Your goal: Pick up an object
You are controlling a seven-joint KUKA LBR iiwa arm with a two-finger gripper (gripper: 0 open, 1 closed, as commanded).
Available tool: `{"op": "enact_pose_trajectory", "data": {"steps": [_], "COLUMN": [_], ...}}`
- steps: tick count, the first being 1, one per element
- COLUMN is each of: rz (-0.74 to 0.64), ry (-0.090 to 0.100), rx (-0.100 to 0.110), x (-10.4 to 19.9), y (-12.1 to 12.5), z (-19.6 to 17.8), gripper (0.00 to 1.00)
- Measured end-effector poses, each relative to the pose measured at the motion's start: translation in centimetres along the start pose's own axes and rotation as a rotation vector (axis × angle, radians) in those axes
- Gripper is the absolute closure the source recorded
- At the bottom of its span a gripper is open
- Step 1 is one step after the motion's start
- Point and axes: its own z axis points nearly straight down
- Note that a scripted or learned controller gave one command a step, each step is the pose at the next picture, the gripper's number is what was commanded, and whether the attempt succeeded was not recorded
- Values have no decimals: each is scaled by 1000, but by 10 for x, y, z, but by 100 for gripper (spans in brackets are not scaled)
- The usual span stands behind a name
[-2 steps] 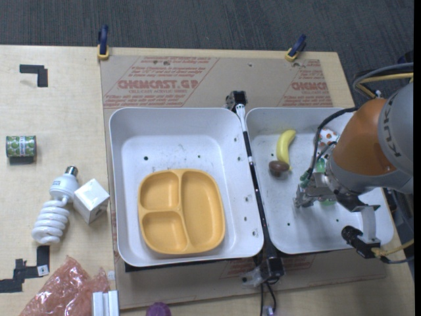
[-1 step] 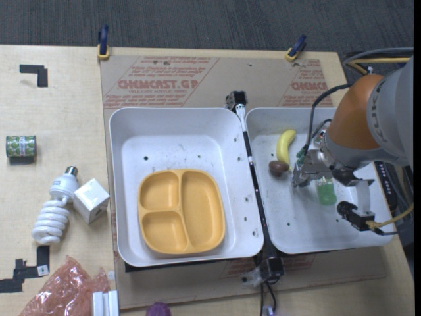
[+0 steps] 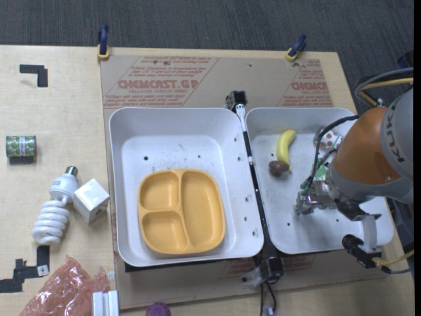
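A yellow banana [image 3: 286, 147] lies in the right bin [image 3: 283, 232] near its far-left part. Just below it sits a small dark brown rounded fruit [image 3: 279, 168]. My gripper [image 3: 305, 204] is low inside the right bin, to the right of and nearer than the brown fruit, apart from both fruits. The orange wrist band [image 3: 365, 153] and cables cover the bin's right side. A small white object with red spots [image 3: 330, 137] peeks out beside the arm at the far right.
The left bin [image 3: 125, 176] holds a yellow divided plate [image 3: 181, 210]. Outside the bins on the left lie a spiral light bulb [image 3: 54, 209], a white cube [image 3: 91, 200], a green can [image 3: 21, 147] and a red mesh bag [image 3: 62, 288].
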Motion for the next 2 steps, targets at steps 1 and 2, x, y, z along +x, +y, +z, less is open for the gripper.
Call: {"op": "enact_pose_trajectory", "data": {"steps": [1,2], "rz": [-4,-1], "ry": [-1,0], "rx": [-1,0], "x": [-32,1], "y": [70,29], "z": [-1,0], "gripper": [0,0]}}
